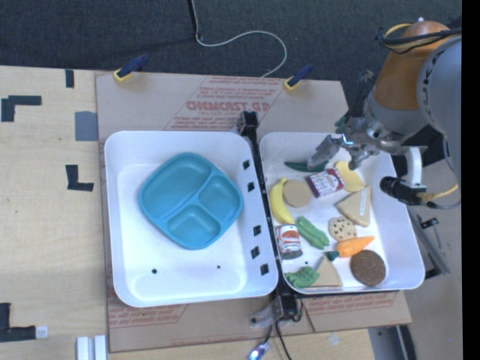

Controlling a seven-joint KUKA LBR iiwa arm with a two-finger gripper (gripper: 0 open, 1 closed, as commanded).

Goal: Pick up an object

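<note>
- Objects for picking lie in the right bin point(409, 235), none in the tool's grip; the left bin point(120, 201) holds one blue divided plate point(191, 199) with three compartments.
- One banana point(280, 202) lies at the right bin's left side, with one small can point(289, 241) just below it and one green leafy piece point(302, 277) at the front edge.
- One round tan biscuit point(297, 193), one green pod point(312, 232) and one dark red packet point(325, 182) sit mid-bin.
- One dotted cracker point(341, 227), one carrot point(352, 247), one pale wedge point(356, 206) and one brown round patty point(368, 267) lie further right.
- One tool point(339, 150) hangs over the bin's back part, above the packet; its fingers look spread, nothing between them.
</note>
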